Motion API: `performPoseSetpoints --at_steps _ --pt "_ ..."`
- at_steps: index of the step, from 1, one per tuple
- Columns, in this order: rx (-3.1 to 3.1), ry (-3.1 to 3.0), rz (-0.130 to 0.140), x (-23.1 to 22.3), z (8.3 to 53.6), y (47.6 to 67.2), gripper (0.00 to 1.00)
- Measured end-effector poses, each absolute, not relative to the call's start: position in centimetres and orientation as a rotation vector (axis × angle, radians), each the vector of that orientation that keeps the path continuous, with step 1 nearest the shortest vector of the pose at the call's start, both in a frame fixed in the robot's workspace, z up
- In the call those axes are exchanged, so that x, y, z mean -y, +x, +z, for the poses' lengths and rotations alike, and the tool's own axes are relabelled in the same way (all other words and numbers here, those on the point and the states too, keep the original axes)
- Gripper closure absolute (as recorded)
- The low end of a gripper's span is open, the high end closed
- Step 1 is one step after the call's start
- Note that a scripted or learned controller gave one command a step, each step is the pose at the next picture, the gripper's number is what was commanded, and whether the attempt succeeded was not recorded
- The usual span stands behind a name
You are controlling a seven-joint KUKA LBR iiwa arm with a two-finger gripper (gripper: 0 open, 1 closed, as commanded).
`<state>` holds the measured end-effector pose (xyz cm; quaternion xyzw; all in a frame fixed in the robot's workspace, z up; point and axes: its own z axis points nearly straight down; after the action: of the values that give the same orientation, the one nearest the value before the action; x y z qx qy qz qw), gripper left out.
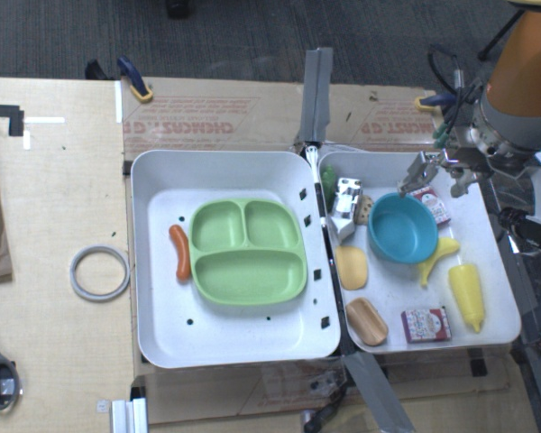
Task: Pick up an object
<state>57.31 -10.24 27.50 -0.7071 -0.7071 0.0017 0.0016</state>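
Jaws hang spread, gripping nothing, over the far edge of the right bin, just above the blue bowl. Best descend straight on the bowl's far rim, one finger inside, clear of the small red packet beside it.

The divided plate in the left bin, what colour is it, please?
Light green, seen plainly in the camera view: divided plate.

arm cut off at right edge, carton half hidden behind blue bowl
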Motion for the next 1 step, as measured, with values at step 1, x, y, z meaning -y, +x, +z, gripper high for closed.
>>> performPoseSetpoints --at_steps 1 --pt "2.228 -2.21 0.005 9.39 9.77 58.98 0.0"
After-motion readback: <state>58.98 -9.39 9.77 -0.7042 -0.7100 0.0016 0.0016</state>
